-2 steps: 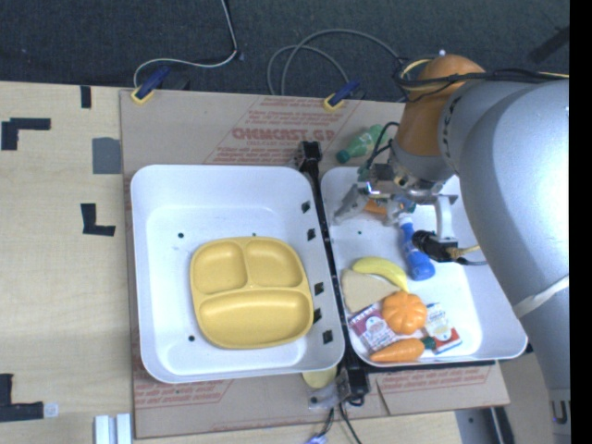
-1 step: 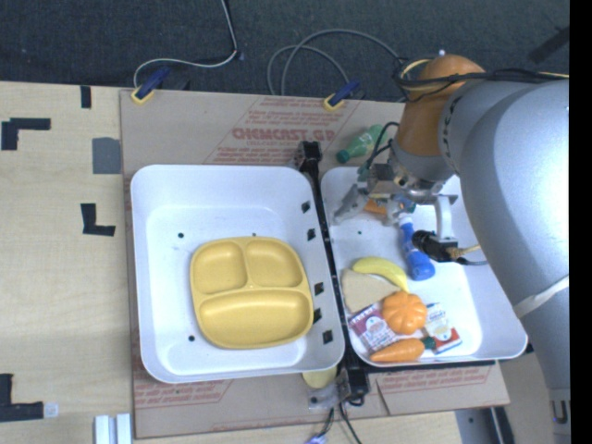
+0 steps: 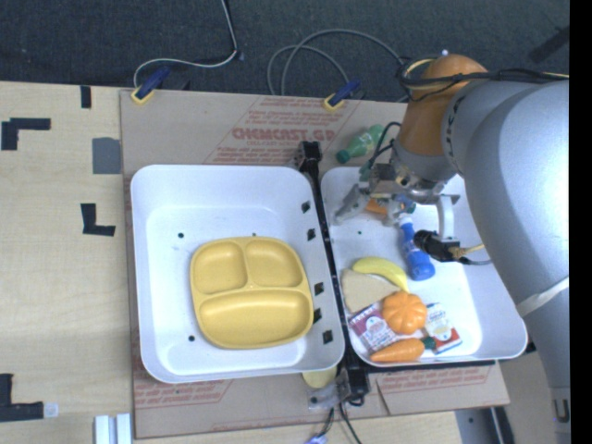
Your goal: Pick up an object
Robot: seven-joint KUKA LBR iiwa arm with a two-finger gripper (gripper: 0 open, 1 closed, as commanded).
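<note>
Starting at the near edge, the right bin [image 3: 504, 336] holds a carrot [image 3: 400, 350] on a red-and-white packet [image 3: 370, 327], with a small pumpkin [image 3: 405, 311] just behind them. A banana [image 3: 379, 269] lies a little farther in, and beside it a blue bottle [image 3: 415, 252]. The left bin [image 3: 153, 248] carries a yellow divided tray [image 3: 250, 290].

Farther back, at the rear of the right bin, the claw [image 3: 375, 197] hangs low over the bin floor, with something orange [image 3: 377, 208] just beside it. Whether it is wide or narrow I cannot tell; cables and the wrist clutter that spot. Beyond the bin, a green bottle [image 3: 359, 142] lies on the tabletop [image 3: 65, 183].

My reading is that this is the reach-and-descend step, nothing lifted yet. Next it would need to settle around one item, probably the orange piece, close, and rise straight up, clear of the bin wall.
</note>
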